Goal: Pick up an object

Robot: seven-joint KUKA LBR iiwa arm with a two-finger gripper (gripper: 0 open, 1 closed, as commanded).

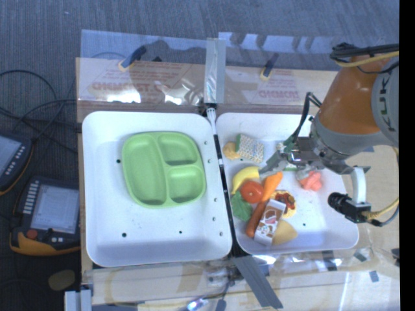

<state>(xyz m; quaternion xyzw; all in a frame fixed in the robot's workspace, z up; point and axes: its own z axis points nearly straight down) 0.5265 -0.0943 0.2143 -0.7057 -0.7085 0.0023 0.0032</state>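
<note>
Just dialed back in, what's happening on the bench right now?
The arm is reaching in over the right bin, with its gripper low among a pile of toy food: a carrot, a tomato, a banana, a small carton and a pink piece. The gripper sits just above the carrot's upper end, but nothing is visibly between its fingers, so no pick is confirmed. The left bin holds a green divided tray, untouched.
</note>
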